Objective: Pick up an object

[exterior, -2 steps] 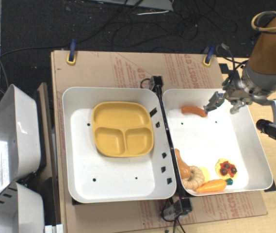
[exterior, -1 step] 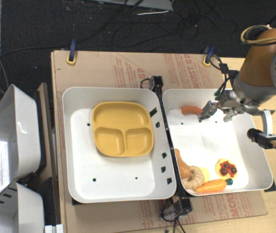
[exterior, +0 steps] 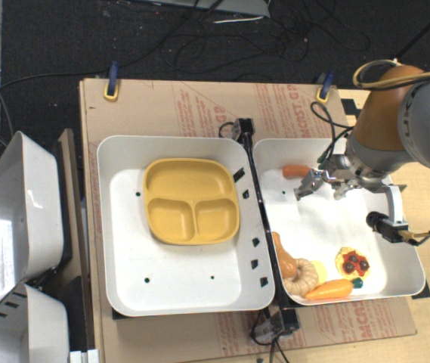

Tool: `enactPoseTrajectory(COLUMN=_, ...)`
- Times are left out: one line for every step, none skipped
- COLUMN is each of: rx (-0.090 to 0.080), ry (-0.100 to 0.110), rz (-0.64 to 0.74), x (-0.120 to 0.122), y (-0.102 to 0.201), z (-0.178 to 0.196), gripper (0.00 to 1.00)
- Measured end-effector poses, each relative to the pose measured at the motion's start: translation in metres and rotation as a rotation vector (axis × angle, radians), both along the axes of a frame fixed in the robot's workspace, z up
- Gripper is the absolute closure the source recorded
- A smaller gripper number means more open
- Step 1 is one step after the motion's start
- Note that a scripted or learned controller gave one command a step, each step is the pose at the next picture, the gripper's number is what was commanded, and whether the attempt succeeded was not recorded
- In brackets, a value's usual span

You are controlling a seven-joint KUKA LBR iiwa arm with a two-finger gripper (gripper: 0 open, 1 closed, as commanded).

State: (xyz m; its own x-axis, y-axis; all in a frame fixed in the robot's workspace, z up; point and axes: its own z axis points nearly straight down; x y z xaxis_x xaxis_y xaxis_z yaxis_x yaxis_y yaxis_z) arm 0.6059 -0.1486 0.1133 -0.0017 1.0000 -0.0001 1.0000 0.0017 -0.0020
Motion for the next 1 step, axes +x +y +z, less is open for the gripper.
enactPoseTrajectory(rx=-0.001, ry=-0.004, rz=0.000, x=0.0012, y=-0.0001, z=0.0112, gripper=1.00)
